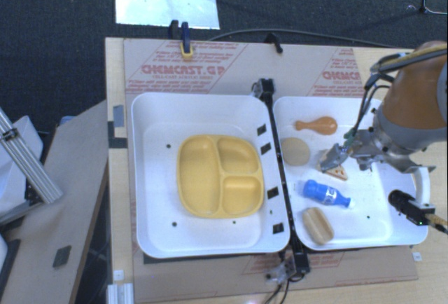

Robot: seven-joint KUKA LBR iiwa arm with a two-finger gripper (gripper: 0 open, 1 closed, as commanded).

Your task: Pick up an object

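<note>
In the right bin (399,225) the claw (336,157) sits low at a small wedge-shaped piece (339,171), but whether it is released or clenched cannot be told from this slant, and nothing is plainly seen between its tips. The wedge is crowded: a tan round disc (295,151) lies just to its left, a blue bottle (325,194) just nearer, a drumstick-shaped toy (316,126) farther back and a bun-like piece (318,225) at the near edge. The likely failure is a glancing grip, since the thin, flat wedge could slide or tip away, or the claw could nudge the disc or bottle and lift away bare.
</note>
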